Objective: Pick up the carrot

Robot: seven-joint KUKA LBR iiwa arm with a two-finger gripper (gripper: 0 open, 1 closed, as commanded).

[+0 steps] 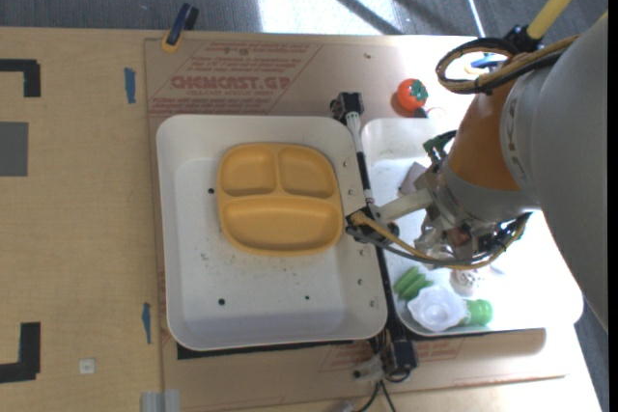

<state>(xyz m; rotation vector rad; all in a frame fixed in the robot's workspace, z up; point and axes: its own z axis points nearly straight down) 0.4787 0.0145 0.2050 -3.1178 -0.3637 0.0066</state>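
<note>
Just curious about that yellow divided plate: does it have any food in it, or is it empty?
Empty. The yellow divided plate lies flat in the left white bin, and all three compartments show bare yellow.

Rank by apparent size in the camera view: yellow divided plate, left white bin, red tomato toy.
1. left white bin
2. yellow divided plate, lying inside that bin
3. red tomato toy, on the bench beyond the bins; clearly smallest
</note>
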